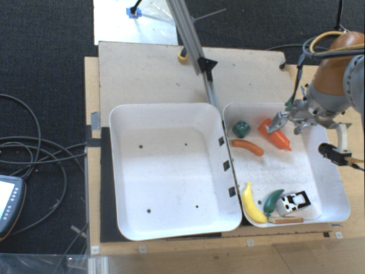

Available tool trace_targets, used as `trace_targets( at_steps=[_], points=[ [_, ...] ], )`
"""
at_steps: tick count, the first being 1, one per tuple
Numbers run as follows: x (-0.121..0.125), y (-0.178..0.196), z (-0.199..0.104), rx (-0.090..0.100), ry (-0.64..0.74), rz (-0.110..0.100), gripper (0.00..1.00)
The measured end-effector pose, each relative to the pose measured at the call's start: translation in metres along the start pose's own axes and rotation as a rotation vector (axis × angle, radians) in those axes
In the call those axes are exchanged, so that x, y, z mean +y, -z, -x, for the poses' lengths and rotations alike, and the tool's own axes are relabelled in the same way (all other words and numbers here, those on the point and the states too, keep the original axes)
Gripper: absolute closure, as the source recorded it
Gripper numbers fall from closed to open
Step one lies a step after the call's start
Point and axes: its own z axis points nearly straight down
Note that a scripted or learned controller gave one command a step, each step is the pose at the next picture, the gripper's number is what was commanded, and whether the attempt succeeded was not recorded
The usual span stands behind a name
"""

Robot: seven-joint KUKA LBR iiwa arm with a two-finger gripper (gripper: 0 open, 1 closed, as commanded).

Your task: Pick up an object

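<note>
My gripper [289,125] hangs over the far right part of the right bin [331,178], its two metal fingers spread apart, so it is open. Just to its left and below lies an orange carrot [275,136], its thick end near the left finger [278,122]; nothing sits between the fingers. Also in this bin are a dark green pepper [240,129], a reddish sausage [247,147], a yellow banana [252,203], a green pod-like vegetable [272,200] and a black-and-white toy [293,202].
The left bin [122,170] stands beside the right one, with a shared wall between them. A grey pole [191,36] slants in from the top to the bins' far junction. Cables and a pendant [8,201] lie on the floor at left.
</note>
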Motion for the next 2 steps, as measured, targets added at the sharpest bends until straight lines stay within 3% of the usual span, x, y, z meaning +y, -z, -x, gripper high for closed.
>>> trace_targets(
  at_steps=[1, 2],
  points=[
    [0.0, -0.043, -0.001, 0.0, 0.0, 0.001, 0.0],
    [0.002, -0.029, 0.0, -0.003, 0.004, 0.009, 1.0]
  ],
)
